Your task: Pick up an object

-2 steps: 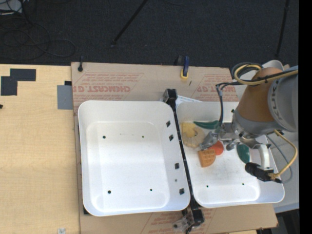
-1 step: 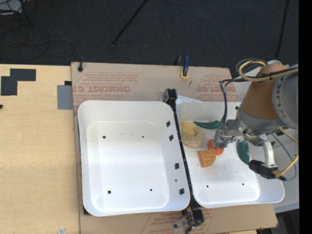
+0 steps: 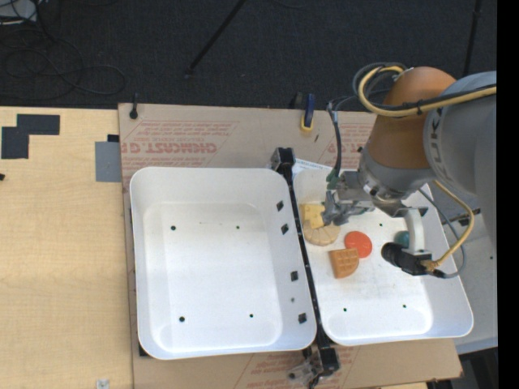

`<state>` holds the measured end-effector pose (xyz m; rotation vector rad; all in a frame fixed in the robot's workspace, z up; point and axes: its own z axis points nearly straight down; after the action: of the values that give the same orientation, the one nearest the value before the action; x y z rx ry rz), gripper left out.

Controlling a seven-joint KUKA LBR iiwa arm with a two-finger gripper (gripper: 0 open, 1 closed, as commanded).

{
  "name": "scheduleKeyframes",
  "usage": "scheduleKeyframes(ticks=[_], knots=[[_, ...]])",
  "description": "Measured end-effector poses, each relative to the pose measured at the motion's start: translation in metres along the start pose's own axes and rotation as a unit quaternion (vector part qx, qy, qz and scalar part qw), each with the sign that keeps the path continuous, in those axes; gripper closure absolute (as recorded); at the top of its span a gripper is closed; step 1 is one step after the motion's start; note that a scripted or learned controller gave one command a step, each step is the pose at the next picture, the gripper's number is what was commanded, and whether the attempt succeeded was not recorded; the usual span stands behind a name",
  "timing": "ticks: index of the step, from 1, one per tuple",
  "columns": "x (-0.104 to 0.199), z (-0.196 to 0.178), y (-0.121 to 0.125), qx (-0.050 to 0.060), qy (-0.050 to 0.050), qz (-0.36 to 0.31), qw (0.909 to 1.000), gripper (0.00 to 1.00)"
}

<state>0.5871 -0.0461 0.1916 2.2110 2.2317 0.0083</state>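
Gripper [image 3: 334, 210] being lowered at yellow block [image 3: 313, 215], right bin [image 3: 454, 314] 10 o'clock; finger state can't be told (hidden). Approx. centring over block being advised before closing.

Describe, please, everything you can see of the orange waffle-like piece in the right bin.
The waffle piece is small, orange-tan and roughly square, with a faint grid on top, and looks like a plastic toy. It lies flat on the floor of the right bin, just left of and below the red round piece, close to or touching it. The gripper is apart from it, farther up.

2 white bins [image 3: 211, 331] hold a yellow block [image 3: 312, 215], red-orange disc [image 3: 359, 244] and orange waffle-patterned piece [image 3: 344, 262].
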Motion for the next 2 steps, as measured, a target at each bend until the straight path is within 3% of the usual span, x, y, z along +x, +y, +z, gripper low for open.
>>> scheduleKeyframes(ticks=[1,2], knots=[[0.086,-0.018,0.030,0.001,-0.001,0.000,1.0000,1.00],[0.143,-0.044,0.059,0.001,-0.001,0.002,1.0000,1.00]])
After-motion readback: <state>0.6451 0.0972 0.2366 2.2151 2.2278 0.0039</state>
